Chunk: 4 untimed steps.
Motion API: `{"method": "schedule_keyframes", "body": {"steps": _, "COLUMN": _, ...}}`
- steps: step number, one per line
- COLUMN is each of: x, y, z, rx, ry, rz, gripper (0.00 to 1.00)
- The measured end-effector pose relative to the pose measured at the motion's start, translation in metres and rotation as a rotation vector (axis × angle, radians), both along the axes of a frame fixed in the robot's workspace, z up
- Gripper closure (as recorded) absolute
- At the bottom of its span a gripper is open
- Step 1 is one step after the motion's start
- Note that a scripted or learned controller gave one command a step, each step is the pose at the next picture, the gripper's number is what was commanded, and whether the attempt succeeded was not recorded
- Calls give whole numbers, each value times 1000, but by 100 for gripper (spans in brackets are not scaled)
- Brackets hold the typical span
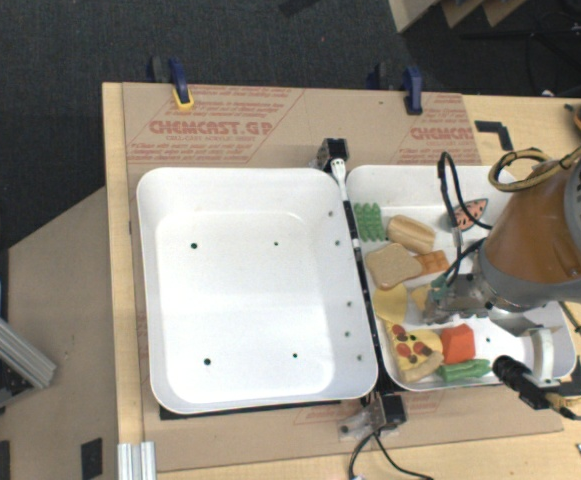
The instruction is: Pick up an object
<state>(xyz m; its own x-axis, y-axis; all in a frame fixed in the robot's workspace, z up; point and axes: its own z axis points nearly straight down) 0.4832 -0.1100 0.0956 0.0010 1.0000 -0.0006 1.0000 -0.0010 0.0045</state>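
Two shallow white bins sat side by side on the surface: the left bin (240, 288) and the right bin (400, 180). In the right bin lay one green ridged piece (369, 222), one bread roll (411, 232), one slice of toast (392, 265), one yellow cheese slice (394, 302), one pizza wedge (415, 349), one red block (457, 344) and one green pod (465, 371). Two blue clamps (179, 80) gripped the board's far edge.

One fixed camera hangs above the desk (270, 118) and looks down at a slant, set far enough back to take in both white bins, the left bin (245, 288) and the right bin (400, 180), plus dark floor beyond. The arm (545, 238) enters from the right edge.
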Motion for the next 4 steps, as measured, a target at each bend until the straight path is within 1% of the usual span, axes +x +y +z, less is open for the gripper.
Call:
{"method": "schedule_keyframes", "body": {"steps": 1, "x": 79, "y": -15, "z": -11, "rx": -2, "ry": -2, "rz": 4, "gripper": 100}}
{"method": "schedule_keyframes", "body": {"steps": 2, "x": 76, "y": -14, "z": 0, "rx": -1, "ry": 1, "rz": 1, "gripper": 100}}
{"method": "schedule_keyframes", "body": {"steps": 3, "x": -6, "y": 0, "z": -11, "rx": 3, "ry": 10, "rz": -2, "gripper": 100}}
{"method": "schedule_keyframes", "body": {"steps": 4, "x": 27, "y": 19, "z": 35, "rx": -1, "ry": -1, "rz": 4, "gripper": 100}}
